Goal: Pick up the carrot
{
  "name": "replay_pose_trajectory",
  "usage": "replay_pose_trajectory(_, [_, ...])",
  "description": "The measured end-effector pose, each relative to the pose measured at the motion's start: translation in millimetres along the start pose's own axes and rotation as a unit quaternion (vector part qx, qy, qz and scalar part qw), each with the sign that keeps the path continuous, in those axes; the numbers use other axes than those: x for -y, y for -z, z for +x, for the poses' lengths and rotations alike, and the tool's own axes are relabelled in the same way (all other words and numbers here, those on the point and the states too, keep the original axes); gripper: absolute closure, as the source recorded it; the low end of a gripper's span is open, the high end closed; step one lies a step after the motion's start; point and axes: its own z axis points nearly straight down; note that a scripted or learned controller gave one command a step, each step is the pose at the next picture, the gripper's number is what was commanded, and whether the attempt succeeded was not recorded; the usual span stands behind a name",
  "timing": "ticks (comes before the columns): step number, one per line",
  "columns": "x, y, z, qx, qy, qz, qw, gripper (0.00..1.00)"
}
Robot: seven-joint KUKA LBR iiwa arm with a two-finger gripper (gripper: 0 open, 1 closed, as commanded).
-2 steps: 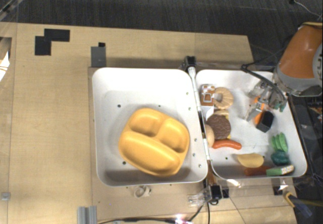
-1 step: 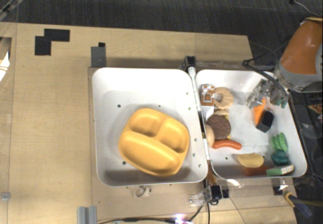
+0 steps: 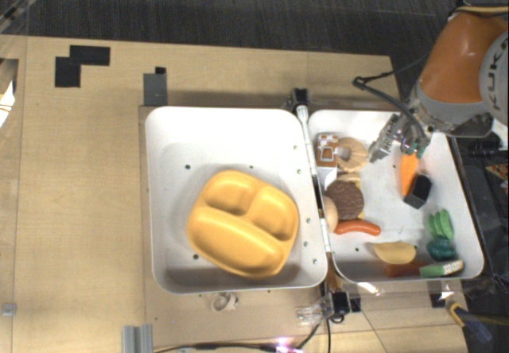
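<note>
The carrot (image 3: 408, 172) is a short orange piece standing lengthwise in the upper right part of the right bin (image 3: 461, 184). Its upper end lies right under the gripper (image 3: 400, 143), which hangs over the bin's back right area below the arm's orange band. The gripper's metal end overlaps the carrot's top, and the view does not show whether the carrot is gripped or only lies beneath. A small black block (image 3: 418, 190) sits against the carrot's lower end.
The right bin also holds a brown round patty (image 3: 347, 197), a red-orange sausage (image 3: 357, 226), a pale wedge (image 3: 394, 251), green items (image 3: 440, 224) by the right wall and a small boxed piece (image 3: 328, 148). A large yellow bread-shaped object (image 3: 241, 221) lies in the left bin (image 3: 171, 145).
</note>
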Motion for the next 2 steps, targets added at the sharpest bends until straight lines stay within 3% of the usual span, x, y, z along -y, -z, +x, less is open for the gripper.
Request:
replay_pose_trajectory(1, [3,-2,0,-0.001,-0.002,0.002,1.0000,0.00])
replay_pose_trajectory(2, [68,-64,0,0.000,0.035,0.002,0.9994,0.00])
